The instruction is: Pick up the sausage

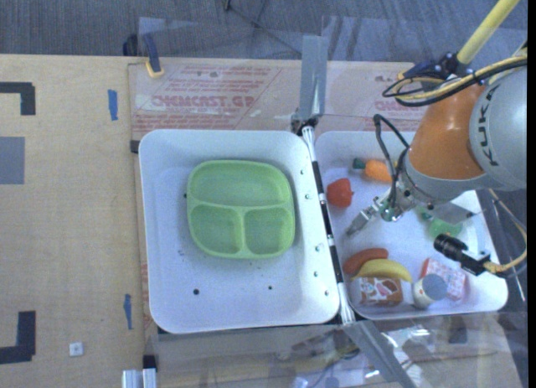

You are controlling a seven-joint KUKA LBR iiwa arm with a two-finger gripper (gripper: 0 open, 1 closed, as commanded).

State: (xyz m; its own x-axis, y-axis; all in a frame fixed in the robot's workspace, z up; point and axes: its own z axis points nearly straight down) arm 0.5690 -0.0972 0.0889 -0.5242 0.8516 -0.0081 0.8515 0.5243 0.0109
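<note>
The sausage (366,259) is a short reddish-brown link lying in the right bin (494,290), near its left wall and towards the front. A yellow banana (386,270) lies against its right side. My gripper (363,221) hangs over the middle of the right bin, a little behind the sausage and apart from it, its silver tip pointing down and to the left. Nothing shows in its grasp.
In the right bin there are also a red fruit (339,193), an orange carrot (377,168), a green item (440,229), a red-and-white packet (377,292), a small can (432,288) and a pink packet (452,279). A green divided plate (240,208) sits in the left bin (159,235).
</note>
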